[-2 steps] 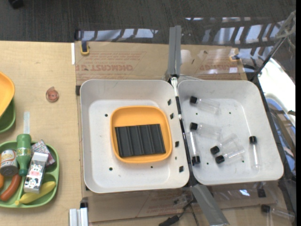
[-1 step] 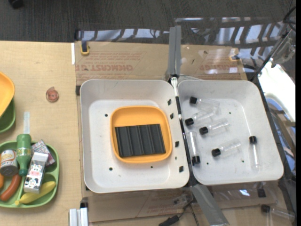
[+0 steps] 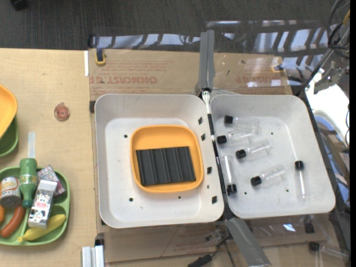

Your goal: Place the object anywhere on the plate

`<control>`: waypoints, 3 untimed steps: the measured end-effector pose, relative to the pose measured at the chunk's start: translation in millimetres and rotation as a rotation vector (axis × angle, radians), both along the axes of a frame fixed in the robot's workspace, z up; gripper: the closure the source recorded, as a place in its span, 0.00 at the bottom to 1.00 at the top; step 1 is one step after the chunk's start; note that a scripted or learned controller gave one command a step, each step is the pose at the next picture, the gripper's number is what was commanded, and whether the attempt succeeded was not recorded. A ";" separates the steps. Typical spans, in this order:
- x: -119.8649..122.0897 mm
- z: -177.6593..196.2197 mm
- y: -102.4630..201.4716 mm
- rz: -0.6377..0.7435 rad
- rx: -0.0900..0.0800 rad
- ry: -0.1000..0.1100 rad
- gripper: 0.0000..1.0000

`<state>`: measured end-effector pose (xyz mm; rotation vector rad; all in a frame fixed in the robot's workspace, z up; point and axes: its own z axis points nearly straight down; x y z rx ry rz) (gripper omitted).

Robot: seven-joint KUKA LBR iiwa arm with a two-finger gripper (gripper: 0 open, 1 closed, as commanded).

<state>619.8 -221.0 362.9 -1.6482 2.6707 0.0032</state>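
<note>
Clear vials (image 3: 261, 147) with black caps lie scattered in the right bin (image 3: 311, 204), none yet moved. In the left bin (image 3: 111, 204), the orange plate (image 3: 166, 138) carries only a dark ribbed slab (image 3: 167, 166). The placing remains undone.

An orange square plastic plate (image 3: 166, 139) carries a dark grey ribbed rectangular block (image 3: 166, 166); clear plastic tubes with black caps (image 3: 253, 148) lie in white.
</note>
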 end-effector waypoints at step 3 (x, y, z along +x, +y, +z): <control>39.8 -19.5 4.2 0.915 0.000 -0.005 0.00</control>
